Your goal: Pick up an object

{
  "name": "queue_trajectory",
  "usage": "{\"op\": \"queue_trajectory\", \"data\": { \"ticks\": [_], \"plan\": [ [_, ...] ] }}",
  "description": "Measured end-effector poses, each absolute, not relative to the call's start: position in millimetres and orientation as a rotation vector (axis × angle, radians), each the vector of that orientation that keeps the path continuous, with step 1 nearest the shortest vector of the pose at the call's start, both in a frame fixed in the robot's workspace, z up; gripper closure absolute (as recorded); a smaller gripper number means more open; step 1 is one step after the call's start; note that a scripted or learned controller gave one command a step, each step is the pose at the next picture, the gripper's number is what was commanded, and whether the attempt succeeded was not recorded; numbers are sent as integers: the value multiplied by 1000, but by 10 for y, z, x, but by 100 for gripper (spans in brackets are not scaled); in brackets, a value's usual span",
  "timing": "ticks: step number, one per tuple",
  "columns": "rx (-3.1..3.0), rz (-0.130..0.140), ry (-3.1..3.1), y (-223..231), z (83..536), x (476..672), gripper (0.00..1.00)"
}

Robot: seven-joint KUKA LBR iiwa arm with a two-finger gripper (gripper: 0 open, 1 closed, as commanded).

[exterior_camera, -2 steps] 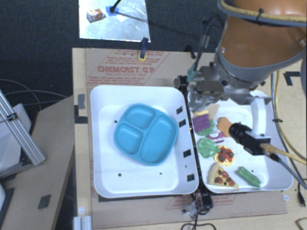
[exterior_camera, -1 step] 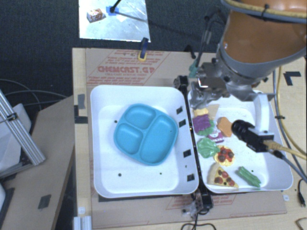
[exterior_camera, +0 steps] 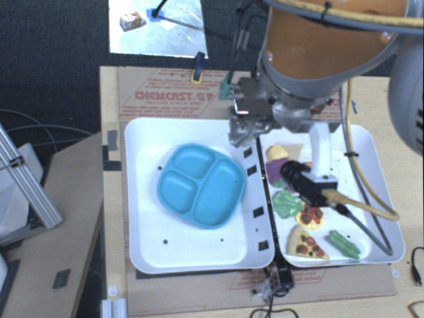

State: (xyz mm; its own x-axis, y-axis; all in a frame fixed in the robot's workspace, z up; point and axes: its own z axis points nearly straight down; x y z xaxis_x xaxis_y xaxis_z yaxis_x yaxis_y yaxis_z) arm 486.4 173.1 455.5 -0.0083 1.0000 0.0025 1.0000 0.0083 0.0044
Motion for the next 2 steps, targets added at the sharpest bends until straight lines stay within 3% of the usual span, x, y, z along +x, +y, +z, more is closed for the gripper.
{"op": "queue_trajectory", "data": {
  "ticks": [1, 2],
  "plan": [
    [2221, 5, 2219, 1267, 4829, 4867, 100],
    [2228, -14, 2221, 977, 3664, 4904, 100]
  ]
}}
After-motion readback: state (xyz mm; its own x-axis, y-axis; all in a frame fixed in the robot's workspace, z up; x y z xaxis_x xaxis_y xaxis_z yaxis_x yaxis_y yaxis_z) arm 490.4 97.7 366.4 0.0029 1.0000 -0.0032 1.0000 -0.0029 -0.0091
